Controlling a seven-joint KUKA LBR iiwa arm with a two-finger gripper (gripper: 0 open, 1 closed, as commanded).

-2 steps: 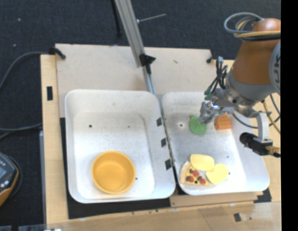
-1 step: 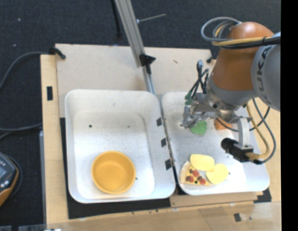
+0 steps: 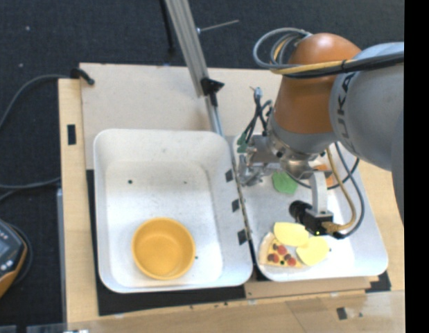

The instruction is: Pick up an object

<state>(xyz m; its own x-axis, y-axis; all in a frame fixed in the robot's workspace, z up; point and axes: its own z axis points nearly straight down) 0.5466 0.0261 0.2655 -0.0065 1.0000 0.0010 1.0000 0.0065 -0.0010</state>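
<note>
White bin wall (image 3: 240, 189) sits just beside the fingers (image 3: 249, 171), whose spread you can't tell; you risk snagging it and missing the green piece (image 3: 283, 183).

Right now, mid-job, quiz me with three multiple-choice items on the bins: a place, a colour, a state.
1. The yellow bowl sits in: A view's left bin; B view's right bin; C bare bench.
2. The thing beneath the arm is: A blue; B green; C purple.
3. The bowl is: A upside down; B on its side; C upright.
Key: A, the left bin's walls surround it; B, green shows under the arm; C, its hollow faces up.
</note>
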